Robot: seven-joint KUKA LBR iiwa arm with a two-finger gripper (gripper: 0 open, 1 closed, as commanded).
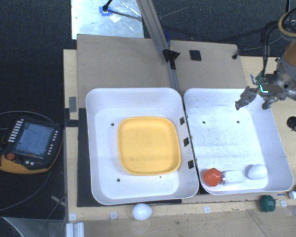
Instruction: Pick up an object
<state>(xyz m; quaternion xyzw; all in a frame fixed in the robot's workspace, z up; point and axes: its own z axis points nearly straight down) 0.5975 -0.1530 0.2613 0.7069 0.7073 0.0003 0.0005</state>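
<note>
The red ball [212, 177] crowds its neighbours, so your spread, empty end effector [256, 98] may nudge it away.

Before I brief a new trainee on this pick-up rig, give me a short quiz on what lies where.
1. True or false: the square yellow plastic plate lies in the left white bin.
2. Which sits nearest the round orange-red ball: A the white egg-shaped object, B the flat white block, C the dark green ball?
3. Fill in: the two-finger gripper hovers over the right bin's ___ edge.

Key: 1 true; 2 B; 3 far.
</note>
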